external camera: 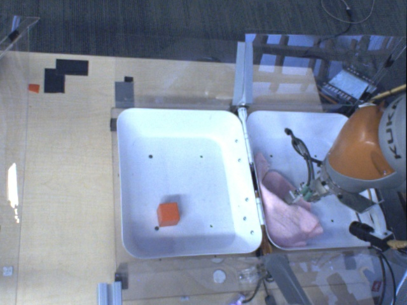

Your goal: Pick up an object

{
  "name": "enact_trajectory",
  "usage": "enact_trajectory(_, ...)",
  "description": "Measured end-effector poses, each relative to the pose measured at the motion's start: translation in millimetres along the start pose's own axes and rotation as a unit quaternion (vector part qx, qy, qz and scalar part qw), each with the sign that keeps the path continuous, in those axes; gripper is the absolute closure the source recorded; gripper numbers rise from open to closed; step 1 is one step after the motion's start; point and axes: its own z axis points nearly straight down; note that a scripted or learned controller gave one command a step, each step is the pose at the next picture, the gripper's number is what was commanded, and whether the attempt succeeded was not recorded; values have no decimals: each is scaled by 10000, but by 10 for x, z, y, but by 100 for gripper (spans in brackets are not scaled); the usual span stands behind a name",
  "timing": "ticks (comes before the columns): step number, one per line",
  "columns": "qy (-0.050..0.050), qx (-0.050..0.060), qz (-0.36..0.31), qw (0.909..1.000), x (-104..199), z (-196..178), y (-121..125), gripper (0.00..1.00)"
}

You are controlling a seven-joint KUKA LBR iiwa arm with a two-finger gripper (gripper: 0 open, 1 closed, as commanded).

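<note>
Because the arm reaches in from the right, its orange-banded wrist hangs over the right bin [331, 122], and the gripper [305, 193] sits low at the upper right part of the pink cloth [287, 210] that lies crumpled along that bin's left wall. The tool appears to touch or nearly touch the fabric, which suggests the program has chosen the cloth as the thing to lift, it being the one object within this bin and right beneath the wrist. Whether the gripper is spread or pressed together I cannot tell, as it is small, dark and partly lost against the wrist and cable [299, 146]; nor does the view show fabric caught in it, so no hold can be claimed. The cloth spreads from near the bin's middle down toward its lower left corner, flat and slack, so a pinch would likely need a fold to bite on. Across the divider from the right bin, in the left bin [127, 170], an orange block [168, 214] rests alone near the lower left, well apart from the arm and seemingly not the present target.
</note>
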Motion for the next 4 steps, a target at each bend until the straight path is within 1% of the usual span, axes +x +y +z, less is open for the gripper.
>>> enact_trajectory(1,8,-4,516,9987,-138,21,797,0)
enact_trajectory(2,34,38,-716,9974,-98,-53,373,0)
enact_trajectory(3,19,7,-1100,9939,-242,16,495,0)
enact_trajectory(4,31,39,-674,9977,-50,-19,643,0)
